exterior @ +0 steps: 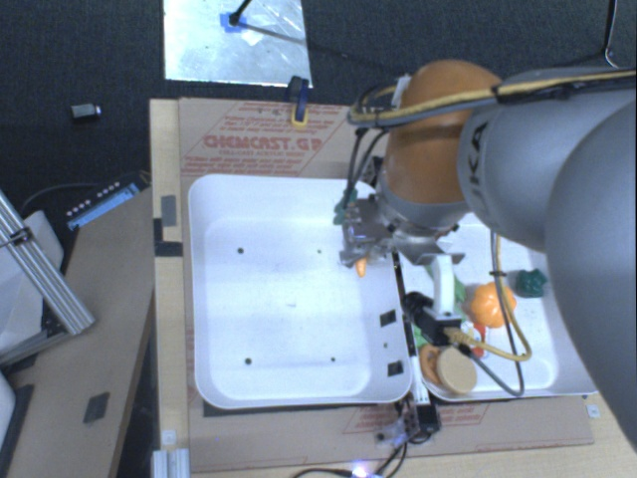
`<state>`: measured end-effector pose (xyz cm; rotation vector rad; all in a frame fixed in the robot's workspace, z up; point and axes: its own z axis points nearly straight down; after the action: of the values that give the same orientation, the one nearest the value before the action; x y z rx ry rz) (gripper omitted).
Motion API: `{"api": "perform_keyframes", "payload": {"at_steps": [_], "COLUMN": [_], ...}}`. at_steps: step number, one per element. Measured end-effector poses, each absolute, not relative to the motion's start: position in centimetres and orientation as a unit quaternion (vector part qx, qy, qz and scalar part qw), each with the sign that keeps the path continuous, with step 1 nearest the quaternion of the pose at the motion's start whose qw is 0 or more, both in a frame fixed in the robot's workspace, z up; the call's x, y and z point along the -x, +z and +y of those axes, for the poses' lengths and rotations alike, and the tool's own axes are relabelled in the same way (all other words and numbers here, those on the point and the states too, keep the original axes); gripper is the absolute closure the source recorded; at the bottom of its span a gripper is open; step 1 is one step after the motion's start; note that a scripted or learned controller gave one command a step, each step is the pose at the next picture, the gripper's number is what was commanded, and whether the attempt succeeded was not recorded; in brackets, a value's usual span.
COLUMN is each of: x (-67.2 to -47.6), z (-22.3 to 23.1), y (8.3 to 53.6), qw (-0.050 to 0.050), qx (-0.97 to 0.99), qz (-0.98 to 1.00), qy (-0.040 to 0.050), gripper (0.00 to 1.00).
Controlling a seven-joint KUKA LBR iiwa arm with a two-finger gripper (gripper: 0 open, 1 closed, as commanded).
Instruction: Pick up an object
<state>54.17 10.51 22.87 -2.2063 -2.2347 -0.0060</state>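
One small orange piece (362,264) is being pinched in the gripper (358,257) at frame centre, above the bins' divider; being barely gripped, it could be dropped.

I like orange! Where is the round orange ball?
The orange ball lies in the right bin, beside a green object and above a tan disc.
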Motion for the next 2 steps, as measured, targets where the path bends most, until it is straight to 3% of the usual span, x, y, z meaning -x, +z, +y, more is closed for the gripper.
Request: {"api": "perform_keyframes", "payload": {"at_steps": [1,2], "x": [-54.8,-50.6], "z": [15.9,19.7], "y": [22.8,22.5], "qw": [0.000,0.001], "qx": [0.703,0.704], "qz": [-0.711,-0.710], "qy": [-0.0016,0.0006], "gripper": [1.00,1.00]}}
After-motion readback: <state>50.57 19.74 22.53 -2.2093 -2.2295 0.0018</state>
